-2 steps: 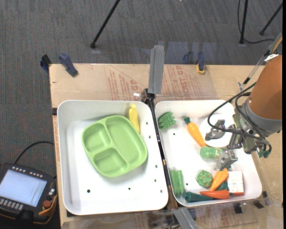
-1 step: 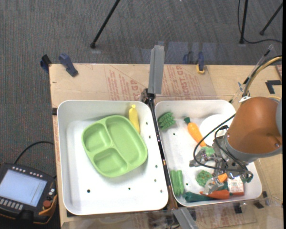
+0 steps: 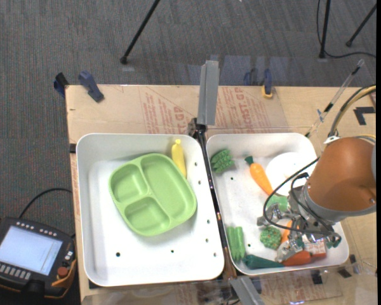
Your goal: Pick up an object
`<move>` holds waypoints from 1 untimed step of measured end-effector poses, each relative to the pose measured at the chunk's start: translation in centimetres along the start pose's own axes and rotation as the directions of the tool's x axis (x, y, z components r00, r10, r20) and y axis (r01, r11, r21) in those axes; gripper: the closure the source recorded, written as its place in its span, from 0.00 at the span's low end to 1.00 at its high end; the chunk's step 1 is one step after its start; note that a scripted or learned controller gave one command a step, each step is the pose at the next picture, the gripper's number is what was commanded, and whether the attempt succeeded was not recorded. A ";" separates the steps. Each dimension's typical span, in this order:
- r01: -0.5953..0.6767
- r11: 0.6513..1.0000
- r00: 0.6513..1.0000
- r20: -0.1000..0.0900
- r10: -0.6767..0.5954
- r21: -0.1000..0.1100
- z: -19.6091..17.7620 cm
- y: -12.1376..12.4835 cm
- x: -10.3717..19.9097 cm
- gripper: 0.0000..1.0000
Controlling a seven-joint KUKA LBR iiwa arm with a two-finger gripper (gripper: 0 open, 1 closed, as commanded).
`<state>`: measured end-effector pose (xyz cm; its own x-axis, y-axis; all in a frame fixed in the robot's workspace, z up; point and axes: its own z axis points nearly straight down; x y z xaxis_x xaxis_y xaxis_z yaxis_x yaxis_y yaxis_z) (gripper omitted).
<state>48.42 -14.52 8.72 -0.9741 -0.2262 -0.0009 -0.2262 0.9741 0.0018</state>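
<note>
The arm's orange band hangs low over the near right corner of the right bin, and the gripper below it is down among the toy food crowded there, which reads as a reach for one of those pieces. Whether the fingers are open or closed cannot be told: cables and the wrist body cover them, and nothing is plainly seen between them. The likeliest targets lie right under the tool: a green broccoli-like piece, a red piece and a dark teal piece along the near wall. Well apart from the gripper, a carrot lies slantwise near a white plate, a green leafy piece sits in the far left corner, and a green pod rests by the left wall. The left bin holds a green divided tray with a yellow piece at its far edge, none of it in reach of this approach. With the pieces packed so close, a clean grip on one looks uncertain.
</note>
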 end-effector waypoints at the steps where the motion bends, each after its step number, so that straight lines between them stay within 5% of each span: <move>1: 0.126 0.992 0.992 0.000 -0.126 0.000 0.0 0.1 0.0 0.00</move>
<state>48.40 -14.41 8.73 -0.9379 -0.3469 -0.0014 -0.3469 0.9379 0.0018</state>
